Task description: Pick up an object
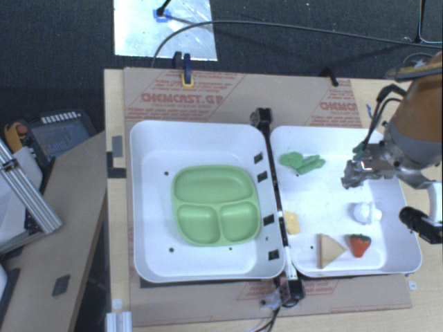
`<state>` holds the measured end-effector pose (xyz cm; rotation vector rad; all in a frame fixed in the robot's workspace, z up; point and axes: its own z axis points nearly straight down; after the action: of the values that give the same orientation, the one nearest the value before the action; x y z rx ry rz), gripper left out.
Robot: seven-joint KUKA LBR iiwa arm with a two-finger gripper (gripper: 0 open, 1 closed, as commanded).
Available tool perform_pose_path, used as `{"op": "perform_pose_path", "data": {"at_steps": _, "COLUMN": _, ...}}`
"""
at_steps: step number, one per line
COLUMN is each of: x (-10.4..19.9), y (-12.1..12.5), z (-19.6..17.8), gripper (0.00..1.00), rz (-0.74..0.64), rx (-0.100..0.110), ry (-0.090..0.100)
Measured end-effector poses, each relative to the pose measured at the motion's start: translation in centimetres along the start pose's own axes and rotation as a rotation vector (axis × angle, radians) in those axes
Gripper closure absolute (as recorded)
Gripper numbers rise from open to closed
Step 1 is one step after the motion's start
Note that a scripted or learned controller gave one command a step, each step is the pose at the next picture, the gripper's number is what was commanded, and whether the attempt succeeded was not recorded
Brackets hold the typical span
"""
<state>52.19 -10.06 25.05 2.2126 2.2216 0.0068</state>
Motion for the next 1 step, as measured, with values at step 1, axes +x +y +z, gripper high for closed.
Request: {"op": "perform_pose_path", "data": {"at_steps": 1, "x": 6.08, "y": 0.49, "z": 0.44, "gripper": 1.0, "rz": -0.005, "rx": 0.005, "ry": 0.002}}
